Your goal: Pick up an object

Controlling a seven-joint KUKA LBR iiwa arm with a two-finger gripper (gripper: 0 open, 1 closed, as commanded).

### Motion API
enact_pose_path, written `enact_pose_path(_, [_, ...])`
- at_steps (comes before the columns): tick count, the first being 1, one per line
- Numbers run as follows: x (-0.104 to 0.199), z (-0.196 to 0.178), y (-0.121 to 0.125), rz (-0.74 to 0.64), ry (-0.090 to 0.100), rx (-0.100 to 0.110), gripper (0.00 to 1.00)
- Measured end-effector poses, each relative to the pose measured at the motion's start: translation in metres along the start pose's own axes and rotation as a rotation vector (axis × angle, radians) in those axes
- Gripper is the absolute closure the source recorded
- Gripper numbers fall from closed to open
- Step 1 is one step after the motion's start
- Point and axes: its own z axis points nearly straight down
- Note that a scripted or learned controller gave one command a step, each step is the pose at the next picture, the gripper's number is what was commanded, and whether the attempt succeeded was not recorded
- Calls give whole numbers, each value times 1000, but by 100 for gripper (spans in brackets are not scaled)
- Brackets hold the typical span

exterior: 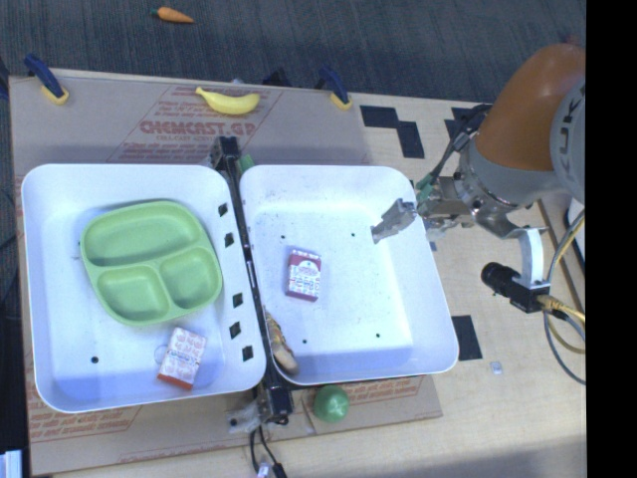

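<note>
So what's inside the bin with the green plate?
The left bin holds the green divided plate and, nearer the front, a small red-and-white packet lying flat. Whatever bin floor is under the plate is covered.

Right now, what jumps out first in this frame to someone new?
The green divided plate in the left bin, then the arm's orange band at the right, with the gripper over the right bin's far right side. A small red-and-white box lies mid right bin; a banana sits on cardboard behind the bins.
</note>
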Motion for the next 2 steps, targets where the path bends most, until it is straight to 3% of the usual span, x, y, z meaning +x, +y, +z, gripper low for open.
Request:
enact_pose_path(1, [-29, 171, 32, 0, 0, 3, 0])
enact_pose_path(2, [-29, 100, 77, 1, 1, 0, 0])
